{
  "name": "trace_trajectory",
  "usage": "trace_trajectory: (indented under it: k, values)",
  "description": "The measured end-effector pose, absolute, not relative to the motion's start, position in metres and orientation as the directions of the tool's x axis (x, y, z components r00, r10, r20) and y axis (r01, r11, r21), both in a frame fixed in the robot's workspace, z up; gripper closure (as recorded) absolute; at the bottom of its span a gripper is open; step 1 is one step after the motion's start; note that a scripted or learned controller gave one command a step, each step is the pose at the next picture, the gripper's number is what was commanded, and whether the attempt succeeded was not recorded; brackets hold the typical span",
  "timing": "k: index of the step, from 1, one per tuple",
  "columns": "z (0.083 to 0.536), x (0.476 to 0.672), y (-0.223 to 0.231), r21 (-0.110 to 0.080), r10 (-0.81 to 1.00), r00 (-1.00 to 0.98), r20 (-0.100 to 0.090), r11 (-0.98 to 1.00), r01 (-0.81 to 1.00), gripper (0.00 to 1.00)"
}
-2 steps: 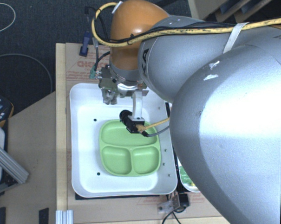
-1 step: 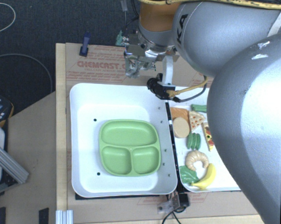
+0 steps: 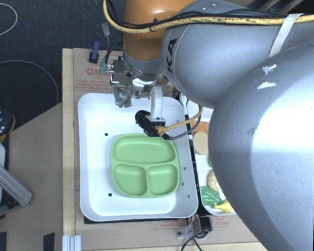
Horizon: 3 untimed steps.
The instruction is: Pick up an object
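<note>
A light green divided plate (image 3: 145,166) with three compartments lies flat in the left white bin (image 3: 90,161). My gripper (image 3: 140,103) hangs over the far end of that bin, just beyond the plate's far rim. Its fingers (image 3: 122,97) are spread apart, and only bare bin floor shows between them, so it is open and holds nothing. A black fitting (image 3: 143,119) with a yellowish cable sits just below the right finger, close to the plate's rim.
The arm's big grey body covers most of the right bin (image 3: 197,166). At that bin's left side a tan round item (image 3: 201,141) and green and yellow items (image 3: 214,199) peek out. Cardboard edges surround the bins.
</note>
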State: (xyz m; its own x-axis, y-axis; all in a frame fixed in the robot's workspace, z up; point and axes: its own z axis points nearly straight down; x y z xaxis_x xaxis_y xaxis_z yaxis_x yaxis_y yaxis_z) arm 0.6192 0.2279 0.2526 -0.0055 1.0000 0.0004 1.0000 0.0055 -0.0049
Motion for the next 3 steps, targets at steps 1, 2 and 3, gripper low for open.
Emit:
trace_trajectory:
  k: [1, 2, 3]
  values:
    - [0.264, 0.622, 0.225, 0.000, 1.000, -0.002, 0.000, 0.002, 1.000, 1.00]
    - [0.275, 0.622, 0.226, 0.002, 1.000, -0.003, 0.000, 0.003, 1.000, 1.00]
    - [0.080, 0.648, 0.223, -0.012, 1.000, 0.000, -0.004, 0.000, 1.000, 1.00]
